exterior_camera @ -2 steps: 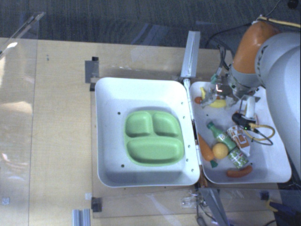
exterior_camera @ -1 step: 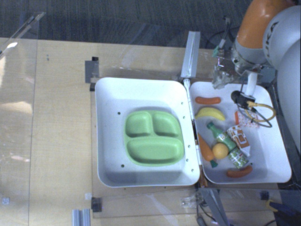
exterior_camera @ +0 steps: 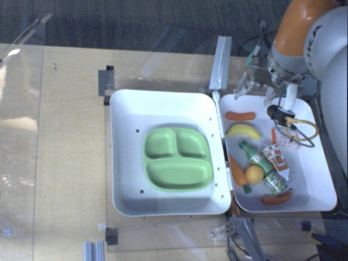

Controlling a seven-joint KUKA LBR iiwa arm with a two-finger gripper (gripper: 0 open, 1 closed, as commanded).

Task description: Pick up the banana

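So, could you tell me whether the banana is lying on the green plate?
No, the banana lies in the right bin beside a sausage, while the green plate sits in the left bin.

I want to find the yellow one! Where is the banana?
The banana lies in the right bin, near its top left, just below a sausage and above the green bottle.

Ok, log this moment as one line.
tool: above right bin's far edge | banana: in right bin, not held | pick: not yet done
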